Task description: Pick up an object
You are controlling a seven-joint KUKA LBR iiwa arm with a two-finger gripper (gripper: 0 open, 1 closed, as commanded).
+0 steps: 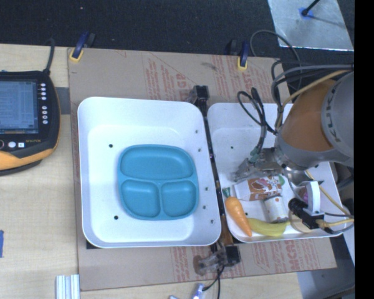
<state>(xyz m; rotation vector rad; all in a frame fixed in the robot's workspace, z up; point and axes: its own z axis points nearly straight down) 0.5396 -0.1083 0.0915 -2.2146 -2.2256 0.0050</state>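
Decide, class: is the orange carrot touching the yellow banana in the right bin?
Touching. In the camera view, the carrot's lower tip overlaps the banana's left end, with no white bin floor between them.

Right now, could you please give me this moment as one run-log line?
arm: over right bin | gripper: low in bin, above packet | carrot, banana: front edge | blue tray: left bin

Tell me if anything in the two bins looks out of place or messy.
Nothing looks spilled or broken. The blue tray lies flat in the left bin. The carrot, banana and other items sit crowded along the right bin's near edge.
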